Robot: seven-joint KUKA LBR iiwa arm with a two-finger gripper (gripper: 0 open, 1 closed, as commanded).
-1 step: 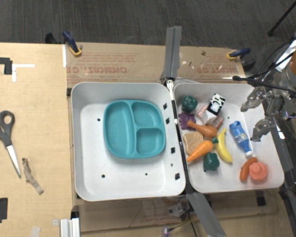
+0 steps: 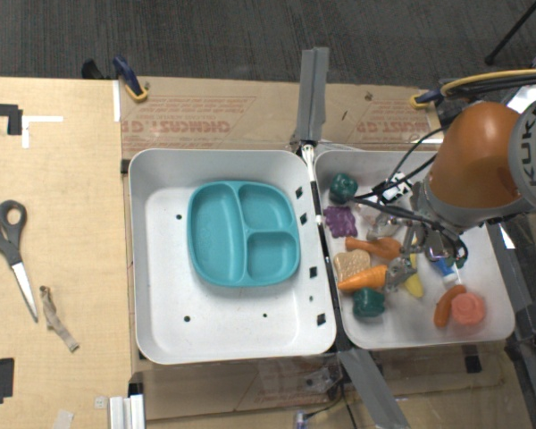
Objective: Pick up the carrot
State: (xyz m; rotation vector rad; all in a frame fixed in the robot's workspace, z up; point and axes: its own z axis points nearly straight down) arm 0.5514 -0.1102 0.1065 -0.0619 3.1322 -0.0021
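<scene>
the arm (image 2: pixel 482 164) reaches into the right bin (image 2: pixel 496 329) from the right, and its gripper (image 2: pixel 402 262) sits low among the toy food, just beside the carrot (image 2: pixel 364 279). the carrot lies on its side near the bin's left wall, tilted a little, touching or nearly touching a slice of bread (image 2: pixel 351 263) above it and a dark green piece (image 2: pixel 369 303) below it. the metal parts of the gripper blur into the clutter, so whether its grasp is released or clenched i cannot tell, and nothing shows the carrot held.

this looks like the approach or closing step, with the lift not yet done. the next move calls for a firm grip across the carrot's body, clear of the bread and a second orange piece (image 2: pixel 375 246) close by, then a straight rise. the teal plate (image 2: pixel 244 232) rests in the left bin (image 2: pixel 161 329), well apart.
</scene>
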